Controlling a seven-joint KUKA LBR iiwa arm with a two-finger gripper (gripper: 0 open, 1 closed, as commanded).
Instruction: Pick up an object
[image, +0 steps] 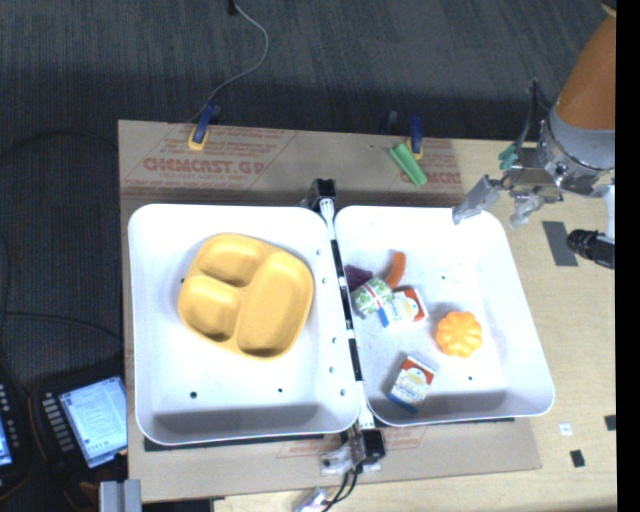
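Observation:
My gripper hangs over the back right corner of the right bin, open, with nothing between its fingers. Below it in that bin lie an orange pumpkin-shaped toy, a small carton near the front, and a cluster by the left wall: a carrot, a purple piece, a green and white item and a red and white packet. A large yellow bread-shaped object fills the middle of the left bin.
Both bins sit on a cardboard sheet. A green clip and a blue clamp stand at its back edge. A small screen device lies off the bench at front left.

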